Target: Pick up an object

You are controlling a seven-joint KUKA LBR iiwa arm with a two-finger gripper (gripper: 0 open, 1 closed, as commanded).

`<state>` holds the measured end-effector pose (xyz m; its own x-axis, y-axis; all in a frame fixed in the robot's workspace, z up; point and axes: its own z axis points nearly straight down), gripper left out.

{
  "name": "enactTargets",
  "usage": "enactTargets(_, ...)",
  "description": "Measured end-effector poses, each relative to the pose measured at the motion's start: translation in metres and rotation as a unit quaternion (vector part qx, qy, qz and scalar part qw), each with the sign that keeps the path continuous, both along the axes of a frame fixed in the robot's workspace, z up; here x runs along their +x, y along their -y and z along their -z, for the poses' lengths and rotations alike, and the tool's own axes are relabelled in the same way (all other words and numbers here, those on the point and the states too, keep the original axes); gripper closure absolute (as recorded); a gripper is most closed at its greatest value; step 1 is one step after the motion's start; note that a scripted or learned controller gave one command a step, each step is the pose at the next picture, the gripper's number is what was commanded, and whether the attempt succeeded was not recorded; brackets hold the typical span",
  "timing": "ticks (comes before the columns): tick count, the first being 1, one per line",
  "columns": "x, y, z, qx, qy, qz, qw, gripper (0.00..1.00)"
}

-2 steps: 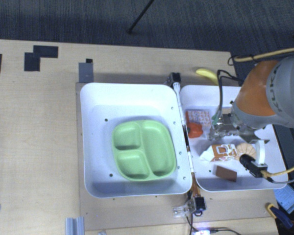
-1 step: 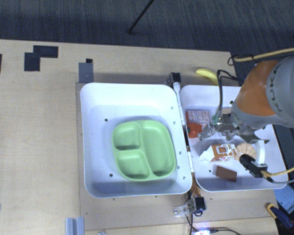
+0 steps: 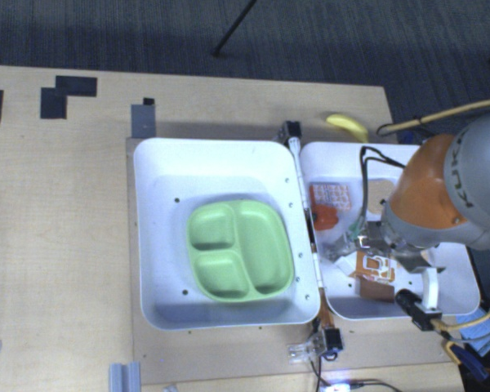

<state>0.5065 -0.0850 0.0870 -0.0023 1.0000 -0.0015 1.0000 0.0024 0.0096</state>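
I've got the gripper [image 3: 367, 247] down in the right bin [image 3: 453, 296], reaching among the packets by the orange-brown carton [image 3: 376, 266]; whether it's closed I can't tell. Next: lift and check.

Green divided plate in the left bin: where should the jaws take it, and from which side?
Probably by the raised rim along the right edge of the green divided plate, coming straight down. It lies flat on the floor of the left bin, so only rims and dividers offer something thin to pinch, and that edge is nearest the arm.
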Motion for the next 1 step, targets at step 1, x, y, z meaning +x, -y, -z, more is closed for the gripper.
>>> enactTargets(1, 0.0021, -0.0003, -0.0115, 0.0000, 0.003, 0.000, 1.0000, 1.00)
